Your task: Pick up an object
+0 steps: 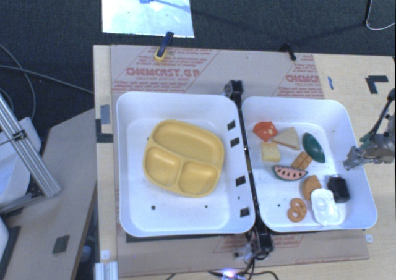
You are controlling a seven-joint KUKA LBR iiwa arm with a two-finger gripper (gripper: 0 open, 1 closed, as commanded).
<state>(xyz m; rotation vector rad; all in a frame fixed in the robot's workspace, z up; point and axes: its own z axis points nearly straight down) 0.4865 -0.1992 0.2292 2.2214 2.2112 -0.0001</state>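
Hovering: gripper (354,160) sits at the right bin's (346,112) right rim, arm entering from the right.
Jaws: cannot tell.
Target candidates: toy foods cluster mid-bin; black block (338,188) nearest, just below-left of the gripper.
Alternative: green piece (313,147) lies left, long axis diagonal.
Left bin: yellow tray (183,157).

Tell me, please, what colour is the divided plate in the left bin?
The divided plate is pale yellow, shown clearly in the camera view.

Two white bins (133,149); one yellow divided plate (183,157); nine toy food pieces (289,172) beside one black block (338,188).
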